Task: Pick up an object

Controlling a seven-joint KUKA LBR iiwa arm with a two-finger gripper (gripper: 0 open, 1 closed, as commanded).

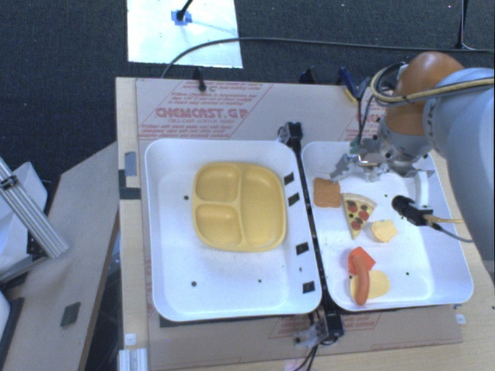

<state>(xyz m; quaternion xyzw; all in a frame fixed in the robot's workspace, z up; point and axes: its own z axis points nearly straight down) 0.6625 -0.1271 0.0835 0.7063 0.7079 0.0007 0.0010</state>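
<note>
The right bin (442, 278) holds several toy foods. A brown bread slice (327, 193) lies near its left wall, with a pizza slice (357, 213) just right of it. A yellow cheese chunk (384, 230) sits in the middle. A red-orange piece (360, 263) rests on a pale yellow piece (377, 286) near the front. My gripper (354, 165) hangs low over the bin's back left part, just behind the bread and pizza. I see nothing held in it.
In the left bin (174, 284) lies a yellow divided plate (238, 205). A black hinged strip (303, 222) runs between the two bins. My grey arm (456, 130) covers the right bin's back right corner.
</note>
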